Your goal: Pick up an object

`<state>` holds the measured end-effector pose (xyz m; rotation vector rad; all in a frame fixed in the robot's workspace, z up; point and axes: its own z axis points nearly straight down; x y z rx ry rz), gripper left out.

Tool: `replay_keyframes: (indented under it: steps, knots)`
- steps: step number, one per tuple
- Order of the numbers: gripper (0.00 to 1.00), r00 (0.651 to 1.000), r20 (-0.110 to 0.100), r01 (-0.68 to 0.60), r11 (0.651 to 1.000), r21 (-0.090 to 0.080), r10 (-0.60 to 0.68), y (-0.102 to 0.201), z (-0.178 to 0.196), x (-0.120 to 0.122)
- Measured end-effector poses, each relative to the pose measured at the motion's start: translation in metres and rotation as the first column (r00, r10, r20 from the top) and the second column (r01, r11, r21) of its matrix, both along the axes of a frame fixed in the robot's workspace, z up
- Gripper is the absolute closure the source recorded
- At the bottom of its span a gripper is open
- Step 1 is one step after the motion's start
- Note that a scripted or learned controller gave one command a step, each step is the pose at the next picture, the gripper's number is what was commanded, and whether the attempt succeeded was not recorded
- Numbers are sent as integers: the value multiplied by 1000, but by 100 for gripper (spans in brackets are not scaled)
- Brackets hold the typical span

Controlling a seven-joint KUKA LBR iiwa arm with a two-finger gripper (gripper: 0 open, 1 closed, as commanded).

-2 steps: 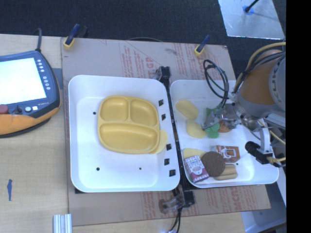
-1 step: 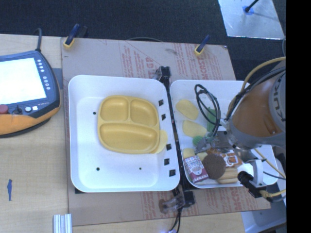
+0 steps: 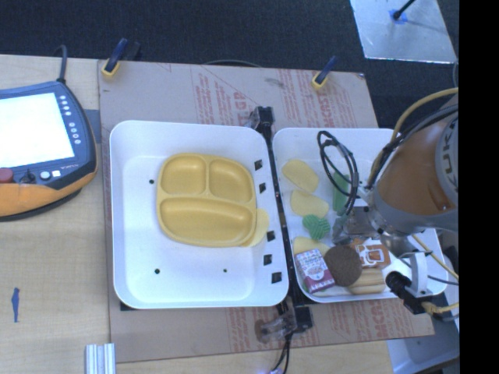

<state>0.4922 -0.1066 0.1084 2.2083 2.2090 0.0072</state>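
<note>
The right bin [image 3: 300,137] holds several small items: two pale yellow pieces [image 3: 300,174] [image 3: 309,204], a green lump [image 3: 316,226], a red-and-white packet [image 3: 313,269], a brown disc [image 3: 343,264], an orange-and-white box [image 3: 374,253] and a tan stick [image 3: 365,287] along the front wall. My gripper [image 3: 348,226] hangs low over this bin's middle, just right of the green lump and above the brown disc. The arm's grey and orange body [image 3: 413,181] covers the bin's right part. I see nothing lifted off the bin floor.
In the left bin [image 3: 125,209] lies a yellow divided plate [image 3: 207,199]. A black cable loop [image 3: 337,160] hangs over the right bin's back. A teach pendant [image 3: 39,142] rests on the bench at far left. Clamps [image 3: 115,59] [image 3: 323,73] hold the cardboard sheet.
</note>
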Motion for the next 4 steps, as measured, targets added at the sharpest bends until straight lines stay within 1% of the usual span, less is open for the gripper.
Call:
replay_keyframes:
  steps: [1, 2, 3, 4]
  knots:
    - [100, 1000, -10, 1, 1000, 5, -1, -54, 51, 48]
    - [0, 1000, -18, -2, 1000, 9, 2, -51, 47, 45]
    - [0, 1000, 2, -8, 1000, 0, 8, -12, -15, -12]
    - [0, 1000, -15, -9, 1000, 10, 9, 15, -16, 22]
